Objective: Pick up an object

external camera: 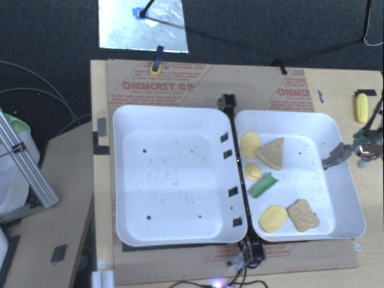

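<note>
The left bin [171, 176] sits on the worktop [198, 83], its white floor speckled with small dark marks. A row of black clips [231, 173] runs along the seam where it meets the right bin [342, 185].

In the right bin, all the objects lie toward its left half. A round yellow piece [250, 143] sits near the top left, touching a tan wedge [272, 153] just to its right. Below them a smaller yellow piece [253, 171] lies beside a green stick [263, 185], which is tilted. Near the front wall a yellow oval [273, 218] rests next to a tan biscuit-shaped piece [302, 215].

The hand [333, 158] hovers over the bin's right edge, well apart from every object, holding nothing; whether its grip is apart or together cannot be made out.
</note>
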`<action>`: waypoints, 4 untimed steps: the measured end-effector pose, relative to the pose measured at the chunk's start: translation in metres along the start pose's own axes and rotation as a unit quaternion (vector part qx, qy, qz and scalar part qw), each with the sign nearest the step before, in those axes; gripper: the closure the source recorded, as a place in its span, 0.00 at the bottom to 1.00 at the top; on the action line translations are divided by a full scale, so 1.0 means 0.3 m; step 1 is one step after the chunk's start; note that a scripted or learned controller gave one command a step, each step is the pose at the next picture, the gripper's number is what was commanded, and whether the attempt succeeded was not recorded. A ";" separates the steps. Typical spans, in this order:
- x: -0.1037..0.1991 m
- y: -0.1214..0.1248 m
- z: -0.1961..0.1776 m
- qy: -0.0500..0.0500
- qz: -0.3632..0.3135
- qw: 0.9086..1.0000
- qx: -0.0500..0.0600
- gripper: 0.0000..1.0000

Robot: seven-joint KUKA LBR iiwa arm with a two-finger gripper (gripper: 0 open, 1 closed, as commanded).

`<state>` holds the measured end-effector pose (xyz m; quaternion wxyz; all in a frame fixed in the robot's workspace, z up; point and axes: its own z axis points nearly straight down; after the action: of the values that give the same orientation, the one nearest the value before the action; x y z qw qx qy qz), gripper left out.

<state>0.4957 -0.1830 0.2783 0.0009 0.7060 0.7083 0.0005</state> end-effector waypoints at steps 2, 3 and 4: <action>0.016 -0.028 0.572 0.000 0.001 1.000 -0.001 1.00; 0.016 -0.024 0.537 -0.001 0.000 1.000 -0.003 1.00; 0.256 -0.023 0.366 0.001 -0.004 1.000 -0.002 1.00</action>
<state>0.4887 -0.1064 0.1686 0.0015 0.7032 0.7110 0.0030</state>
